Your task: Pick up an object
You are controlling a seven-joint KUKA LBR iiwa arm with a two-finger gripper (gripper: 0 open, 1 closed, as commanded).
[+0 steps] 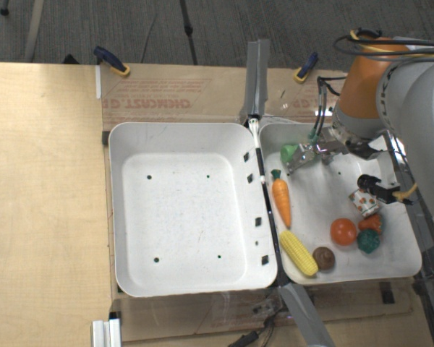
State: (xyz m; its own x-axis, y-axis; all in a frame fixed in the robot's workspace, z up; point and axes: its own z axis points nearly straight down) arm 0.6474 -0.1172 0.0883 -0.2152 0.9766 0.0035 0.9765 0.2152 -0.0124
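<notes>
1. The gripper (pixel 298 159) sits low in the back left corner of the right bin (pixel 398 266), its metal fingers pointing left toward a small green object (pixel 288 151). The fingertips are at or touching that green piece, but from here I cannot tell whether they are spread or closed, or whether anything sits between them.
2. Just in front of the gripper, along the bin's left wall, lies a carrot (pixel 281 202), green top toward the gripper.
3. Further forward from the carrot, well apart from the gripper, an ear of corn (pixel 298 252) lies at a slant, with a small brown round thing (pixel 323 257) just beside its right end.
4. To the gripper's right and forward, a red-orange ball (pixel 342 231) rests near a dark green lump (pixel 369 241) and a small orange piece (pixel 371 223) that touch each other.
5. Behind those, under the arm's cables, lies a small patterned white object (pixel 364 203).
6. The grey arm (pixel 412 107) with its orange band (pixel 362 85) rises behind and to the right of the gripper.
7. Left of the gripper, past the divider, sits the left bin (pixel 188 208).
</notes>
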